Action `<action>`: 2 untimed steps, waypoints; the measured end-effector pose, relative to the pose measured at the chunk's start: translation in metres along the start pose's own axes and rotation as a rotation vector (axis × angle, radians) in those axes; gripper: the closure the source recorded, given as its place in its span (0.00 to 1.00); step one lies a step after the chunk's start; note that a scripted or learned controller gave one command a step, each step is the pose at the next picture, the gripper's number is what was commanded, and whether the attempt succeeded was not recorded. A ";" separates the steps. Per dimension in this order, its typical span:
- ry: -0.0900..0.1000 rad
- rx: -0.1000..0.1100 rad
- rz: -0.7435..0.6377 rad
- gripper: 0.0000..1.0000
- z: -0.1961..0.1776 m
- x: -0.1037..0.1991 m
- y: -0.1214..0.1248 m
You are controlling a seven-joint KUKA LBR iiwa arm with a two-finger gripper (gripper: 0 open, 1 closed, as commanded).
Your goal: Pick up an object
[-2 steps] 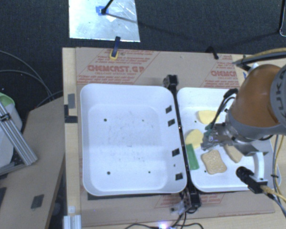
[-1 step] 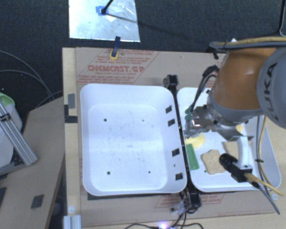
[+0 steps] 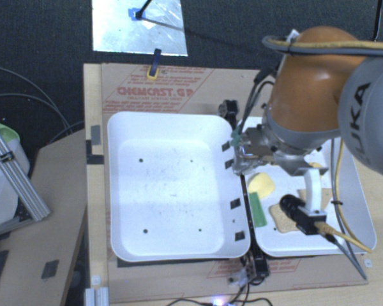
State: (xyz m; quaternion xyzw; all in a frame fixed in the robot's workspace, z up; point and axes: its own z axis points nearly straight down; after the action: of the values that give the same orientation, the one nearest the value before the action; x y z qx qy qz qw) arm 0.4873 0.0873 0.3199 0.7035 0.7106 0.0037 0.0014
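My gripper (image 3: 245, 159) hangs over the left edge of the right bin (image 3: 364, 231), close to the wall between the two bins. The orange-banded wrist hides most of that bin. Just below the gripper lies a pale yellow rounded object (image 3: 262, 185). Beside it, a green flat strip (image 3: 258, 210) runs along the bin's left wall. A tan, cracker-like piece (image 3: 280, 219) lies near the bin's front, partly behind the robot's own hardware. A small orange-tan bit (image 3: 316, 166) peeks out under the arm at the right.
The left white bin (image 3: 118, 190) stands beside the right one, on a cardboard sheet (image 3: 159, 89). A shiny metal plate (image 3: 139, 16) lies at the back. An aluminium frame (image 3: 13, 177) slants at the far left.
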 end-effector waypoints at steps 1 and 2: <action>-0.001 -0.009 0.006 1.00 -0.107 -0.016 0.022; -0.005 0.020 0.009 1.00 0.116 0.001 0.052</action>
State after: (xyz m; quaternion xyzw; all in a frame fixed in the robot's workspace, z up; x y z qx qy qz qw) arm 0.5403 0.0890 0.2046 0.7068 0.7074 -0.0053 -0.0037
